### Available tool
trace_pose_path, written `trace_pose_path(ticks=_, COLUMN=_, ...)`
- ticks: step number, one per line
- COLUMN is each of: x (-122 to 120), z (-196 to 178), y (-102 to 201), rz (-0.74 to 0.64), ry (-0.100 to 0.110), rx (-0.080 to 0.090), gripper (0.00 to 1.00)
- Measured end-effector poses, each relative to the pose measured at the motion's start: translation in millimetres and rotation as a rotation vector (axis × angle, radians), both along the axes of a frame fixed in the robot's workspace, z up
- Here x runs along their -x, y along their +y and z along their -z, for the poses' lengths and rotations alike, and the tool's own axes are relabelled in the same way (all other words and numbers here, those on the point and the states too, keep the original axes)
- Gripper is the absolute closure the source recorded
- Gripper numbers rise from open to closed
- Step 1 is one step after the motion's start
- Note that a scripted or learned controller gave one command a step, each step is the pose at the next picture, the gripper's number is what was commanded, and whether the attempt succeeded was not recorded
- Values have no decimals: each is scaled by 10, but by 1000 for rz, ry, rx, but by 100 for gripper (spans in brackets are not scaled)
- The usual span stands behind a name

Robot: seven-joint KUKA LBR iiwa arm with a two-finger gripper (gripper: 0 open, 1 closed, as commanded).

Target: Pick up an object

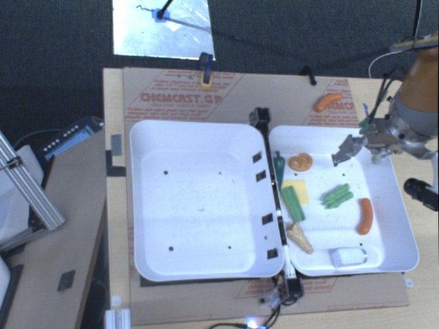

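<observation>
The hand [345,149], its finger spread impossible to tell, hovers over the right bin [398,204]; the pretzel [300,162] lies just left of it, green beans [337,196] below.

the bench [171,88] bears two white bins [199,197] side by side and an orange sausage [328,102].
</observation>
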State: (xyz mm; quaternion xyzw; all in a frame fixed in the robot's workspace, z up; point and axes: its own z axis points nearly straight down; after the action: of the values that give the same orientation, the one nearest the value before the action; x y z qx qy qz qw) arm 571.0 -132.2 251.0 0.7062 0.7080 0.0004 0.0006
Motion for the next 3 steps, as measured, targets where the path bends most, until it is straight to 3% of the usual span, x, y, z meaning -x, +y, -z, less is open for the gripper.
trace_pose_path(ticks=1, x=-233, z=-441, y=477, rz=-7, ry=-6, rx=-1, gripper=0)
trace_pose_path(ticks=2, x=492, z=496, y=11, rz=7, ry=11, rx=-2, gripper=0)
trace_pose_path(ticks=3, x=437, z=340, y=35, rz=0, ry=-3, rx=0, gripper=100)
